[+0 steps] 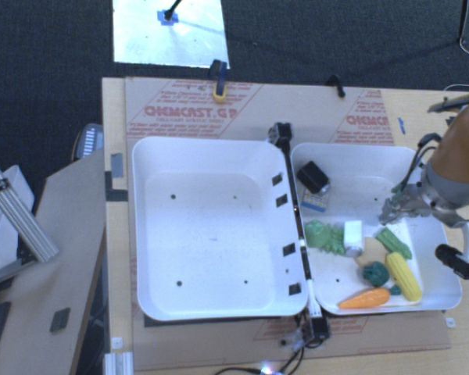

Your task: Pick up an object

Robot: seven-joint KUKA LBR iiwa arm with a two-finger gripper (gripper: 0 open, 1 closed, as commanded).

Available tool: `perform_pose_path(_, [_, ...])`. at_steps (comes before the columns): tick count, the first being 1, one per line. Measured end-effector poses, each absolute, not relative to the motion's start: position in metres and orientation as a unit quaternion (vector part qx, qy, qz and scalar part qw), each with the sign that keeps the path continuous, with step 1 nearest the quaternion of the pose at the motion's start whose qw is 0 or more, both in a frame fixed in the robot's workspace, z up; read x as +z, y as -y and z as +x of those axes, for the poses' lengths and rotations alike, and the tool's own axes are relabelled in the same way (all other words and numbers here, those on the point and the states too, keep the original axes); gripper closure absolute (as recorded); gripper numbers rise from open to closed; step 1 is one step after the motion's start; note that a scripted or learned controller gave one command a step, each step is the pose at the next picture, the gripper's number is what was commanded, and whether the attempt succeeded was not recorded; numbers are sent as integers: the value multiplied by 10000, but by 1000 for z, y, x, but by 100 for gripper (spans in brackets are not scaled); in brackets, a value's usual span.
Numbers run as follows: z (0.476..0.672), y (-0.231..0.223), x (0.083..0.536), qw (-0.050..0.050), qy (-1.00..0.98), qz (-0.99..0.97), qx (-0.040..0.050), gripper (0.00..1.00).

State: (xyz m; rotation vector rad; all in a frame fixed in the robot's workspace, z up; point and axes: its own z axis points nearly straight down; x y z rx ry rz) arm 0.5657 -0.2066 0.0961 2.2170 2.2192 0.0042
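Hovering over right bin (359, 156), tool (392, 209); grip state indeterminate. Green pod (394, 243) lying just near-side, long axis running near-right.

Two white bins (211, 155) side by side, printed board (191, 108) beneath, dark carpet (47, 37)

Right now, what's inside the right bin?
The right bin holds a black box, a green toy, a white block, a corn cob, a carrot and a teal piece. The gripper hides whatever lies beneath it.
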Motion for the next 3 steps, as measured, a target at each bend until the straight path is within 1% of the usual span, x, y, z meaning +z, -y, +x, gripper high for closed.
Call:
perform_pose_path(1, [532, 172, 86, 15, -7073, 7070, 13, 100])
perform_pose_path(2, [608, 206, 281, 118, -7091, 7050, 50, 100])
perform_pose_path(3, [597, 67, 339, 20, -7135, 7006, 49, 100])
